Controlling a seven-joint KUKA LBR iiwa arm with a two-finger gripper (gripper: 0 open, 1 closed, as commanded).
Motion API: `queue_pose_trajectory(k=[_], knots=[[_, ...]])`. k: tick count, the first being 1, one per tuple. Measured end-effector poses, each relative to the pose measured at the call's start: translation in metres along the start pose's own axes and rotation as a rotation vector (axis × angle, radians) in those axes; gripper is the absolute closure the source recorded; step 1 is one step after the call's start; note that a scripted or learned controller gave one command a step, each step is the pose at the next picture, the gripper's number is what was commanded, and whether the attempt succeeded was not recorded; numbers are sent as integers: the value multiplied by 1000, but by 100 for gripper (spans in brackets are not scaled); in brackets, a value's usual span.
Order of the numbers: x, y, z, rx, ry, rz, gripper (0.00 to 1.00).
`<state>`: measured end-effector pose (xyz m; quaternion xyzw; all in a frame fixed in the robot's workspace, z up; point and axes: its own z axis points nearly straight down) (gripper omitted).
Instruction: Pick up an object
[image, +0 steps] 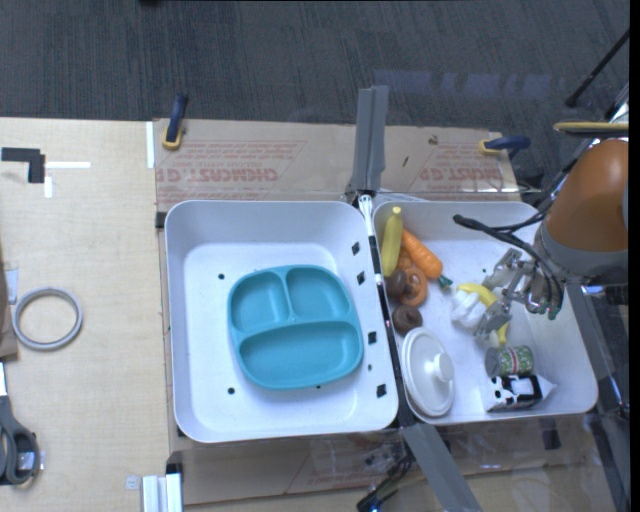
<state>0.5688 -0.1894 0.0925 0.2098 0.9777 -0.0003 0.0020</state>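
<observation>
My gripper (503, 301) hangs over the middle of the right bin (570, 400), reaching in from the right. Its fingers stand spread with nothing between them. Directly under it lie a white lump (467, 309) and a small yellow piece (478, 293). Below the gripper stands a small green can (512, 360), and beside that a black and white toy (517, 391). A white lid-like dish (430, 372) rests at the bin's near left. Along the left wall lie a yellow corn cob (391, 239), an orange carrot (422, 257) and two brown doughnut-like pieces (408, 288).
The left bin (190, 330) holds a blue divided plate (295, 326). A grey tape ring (45, 318) lies on the wooden bench at far left, with scissors (15, 450) below it. A grey post (370, 140) rises between the bins at the back.
</observation>
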Motion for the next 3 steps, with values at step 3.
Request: queue_pose_trajectory(k=[3], knots=[[133, 78, -164, 2, 3, 425, 100]])
